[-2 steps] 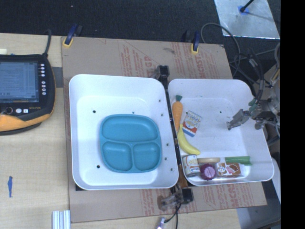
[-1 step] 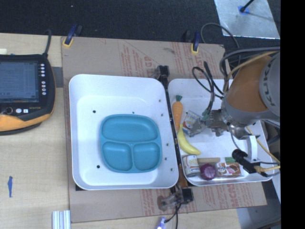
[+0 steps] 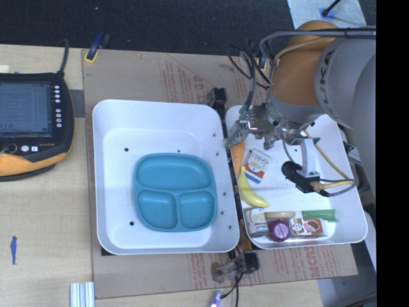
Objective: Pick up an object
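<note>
The right bin (image 3: 350, 229) holds several items. A yellow banana (image 3: 250, 194) lies along its left wall, with an orange carrot (image 3: 237, 158) just above it. Beside them is a small white packet (image 3: 257, 165) with red and blue print. Along the front wall lie a flat printed box (image 3: 295, 226), a purple round piece (image 3: 278, 230) and a green stick (image 3: 319, 215). My gripper (image 3: 250, 130) hangs over the bin's upper left corner, just above the carrot and packet. The grey arm with its orange band (image 3: 305, 62) hides the bin's back part.
The left bin (image 3: 103, 171) holds a blue divided plate (image 3: 174, 192). A teach pendant (image 3: 29, 117) lies on the bench at far left. Black cables and a connector (image 3: 301, 178) trail from the wrist over the right bin. A blue clip (image 3: 94, 47) sits at the back.
</note>
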